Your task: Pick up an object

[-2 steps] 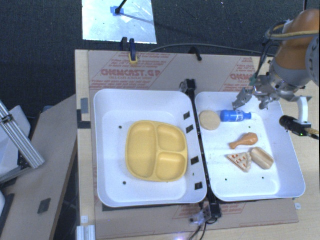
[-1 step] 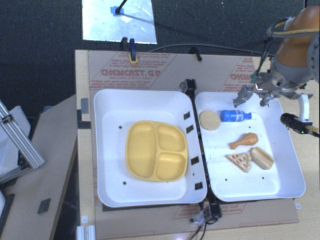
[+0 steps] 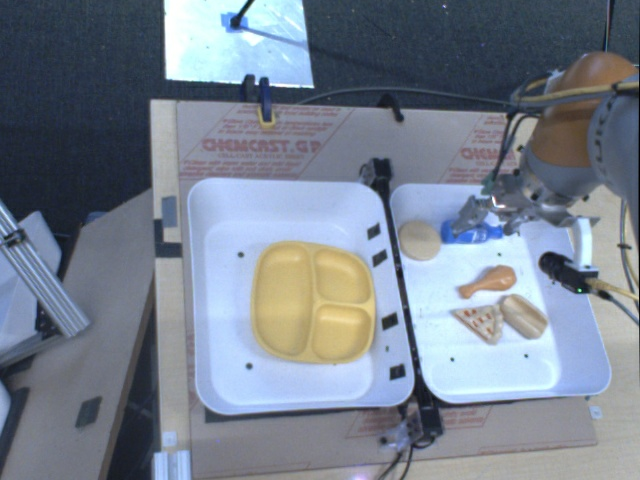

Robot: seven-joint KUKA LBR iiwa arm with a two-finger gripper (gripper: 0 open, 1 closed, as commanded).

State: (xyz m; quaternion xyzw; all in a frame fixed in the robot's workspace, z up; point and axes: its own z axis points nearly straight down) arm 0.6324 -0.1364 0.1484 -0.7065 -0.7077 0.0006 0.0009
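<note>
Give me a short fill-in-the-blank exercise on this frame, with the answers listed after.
1. The yellow divided plate lies in the ____ bin.
2. The gripper is over a ____ object in the right bin.
3. The toy drumstick lies just above the toy ____ slice.
4. The yellow divided plate has ____ compartments.

Missing words: left; blue; pizza; three

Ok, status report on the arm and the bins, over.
Gripper low in right bin, at blue object. Grasp unconfirmed. Round bun close beside it. Yellow tray in left bin.
</note>
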